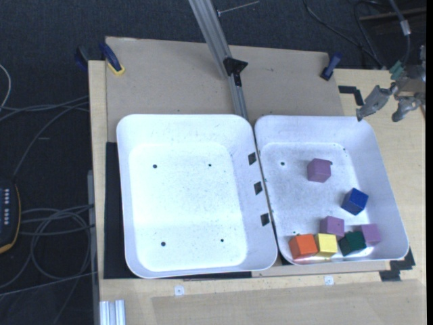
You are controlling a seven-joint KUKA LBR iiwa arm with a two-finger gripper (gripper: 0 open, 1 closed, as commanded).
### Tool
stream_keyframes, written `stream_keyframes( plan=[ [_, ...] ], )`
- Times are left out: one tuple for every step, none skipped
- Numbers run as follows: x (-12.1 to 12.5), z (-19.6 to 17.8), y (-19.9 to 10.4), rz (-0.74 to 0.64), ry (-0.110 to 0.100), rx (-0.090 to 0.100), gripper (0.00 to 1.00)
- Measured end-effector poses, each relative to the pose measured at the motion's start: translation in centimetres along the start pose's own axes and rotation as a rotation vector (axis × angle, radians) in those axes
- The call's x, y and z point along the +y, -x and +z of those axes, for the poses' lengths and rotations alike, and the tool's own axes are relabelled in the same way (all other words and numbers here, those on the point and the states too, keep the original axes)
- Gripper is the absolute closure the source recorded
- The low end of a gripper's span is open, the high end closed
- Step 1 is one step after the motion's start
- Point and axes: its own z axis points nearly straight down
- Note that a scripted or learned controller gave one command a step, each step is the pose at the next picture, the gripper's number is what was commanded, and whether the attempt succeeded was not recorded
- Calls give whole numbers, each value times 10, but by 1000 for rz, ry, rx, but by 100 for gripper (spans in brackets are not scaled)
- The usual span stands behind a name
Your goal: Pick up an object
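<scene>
Blocks are cube-like, so you see no long axis and no readable writing: purple block [319, 170] sits alone mid-right bin [379, 156], 6 others nearer its front. Gripper [384, 107] hangs open, empty, beyond the bin's far-right corner.

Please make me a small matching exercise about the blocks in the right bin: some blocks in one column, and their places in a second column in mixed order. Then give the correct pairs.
Column one:
1. blue block
2. orange block
3. green block
4. upper purple block

Column two:
A. left end of the row along the near wall
B. alone, nearest the far wall of the right bin
C. in the near row, just right of the yellow block
D. by the right wall, between the lone purple block and the near row

Pairs: 1-D, 2-A, 3-C, 4-B
</scene>
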Motion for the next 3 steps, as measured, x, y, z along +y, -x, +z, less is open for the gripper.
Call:
stream_keyframes(
  plan=[
    [0, 0, 0, 0, 0, 0, 0],
    [-10, 57, 1, 2, -5, 1, 0],
    [-3, 102, 0, 0, -5, 2, 0]
  ],
)
